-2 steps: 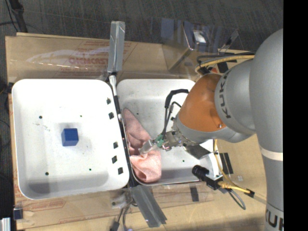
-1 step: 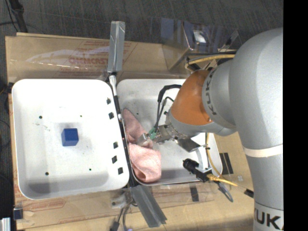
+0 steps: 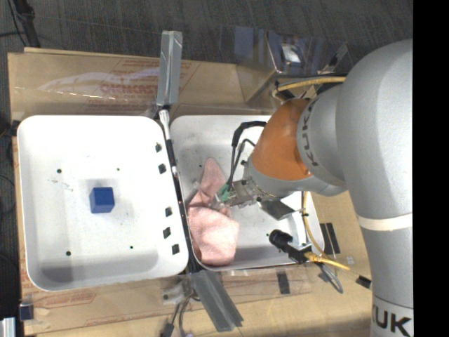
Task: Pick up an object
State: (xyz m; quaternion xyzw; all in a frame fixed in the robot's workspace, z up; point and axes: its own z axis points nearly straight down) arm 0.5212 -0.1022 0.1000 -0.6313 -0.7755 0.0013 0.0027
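A pink cloth point(image 3: 210, 223) lies crumpled along the left side of the right bin point(image 3: 210, 133), one fold rising toward the middle. My gripper point(image 3: 228, 194) is low in that bin, right at the cloth's upper right edge, touching or nearly touching it. The wrist and the orange band hide the fingers. A small blue cube point(image 3: 102, 199) sits alone on the floor of the left bin point(image 3: 42, 146), far from the gripper.
The grey arm covers the right half of the right bin. A black cable loops above the wrist. A metal divider strip point(image 3: 168, 69) runs between the bins. Cardboard lies under and behind both bins.
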